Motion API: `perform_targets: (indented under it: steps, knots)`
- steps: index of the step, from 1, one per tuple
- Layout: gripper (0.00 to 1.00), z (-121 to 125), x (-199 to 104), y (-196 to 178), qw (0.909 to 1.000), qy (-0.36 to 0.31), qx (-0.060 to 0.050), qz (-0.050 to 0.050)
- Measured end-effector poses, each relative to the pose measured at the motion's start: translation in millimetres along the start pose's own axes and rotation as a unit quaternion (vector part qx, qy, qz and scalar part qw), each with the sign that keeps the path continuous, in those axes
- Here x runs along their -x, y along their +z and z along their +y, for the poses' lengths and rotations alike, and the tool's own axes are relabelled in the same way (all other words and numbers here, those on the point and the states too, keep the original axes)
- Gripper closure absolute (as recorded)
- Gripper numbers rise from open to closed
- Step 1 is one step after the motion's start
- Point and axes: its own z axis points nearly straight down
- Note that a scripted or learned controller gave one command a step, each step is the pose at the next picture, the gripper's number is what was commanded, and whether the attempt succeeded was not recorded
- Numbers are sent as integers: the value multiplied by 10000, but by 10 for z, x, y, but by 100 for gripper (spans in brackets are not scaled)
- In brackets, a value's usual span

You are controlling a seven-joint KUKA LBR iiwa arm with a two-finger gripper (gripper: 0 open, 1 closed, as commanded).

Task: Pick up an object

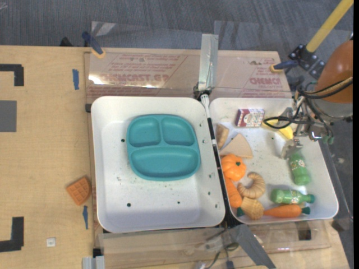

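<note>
a robotics lab: a plywood worktop (39,150) with taped markers, two white bins (112,206) of toy food, clear acrylic shields (140,72).

Green bottle (299,168) lying in right bin (328,175)

I see the table (39,150) carrying two white bins (106,167) (325,195) side by side, with a toy waffle (78,190) lying left of them.

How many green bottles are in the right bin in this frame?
2. One green bottle stands lengthwise near the right wall, just below the gripper; another green bottle lies sideways near the front, above the carrot. Others may be hidden.
</note>
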Motion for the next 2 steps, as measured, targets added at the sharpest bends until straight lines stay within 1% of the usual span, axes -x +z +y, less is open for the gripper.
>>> perform_targets:
  steps: [1, 2]
  knots:
    - [0, -43, -179, 92, 9999, -157, 3, 17]
    - [0, -50, 123, 90, 9991, -403, 11, 107]
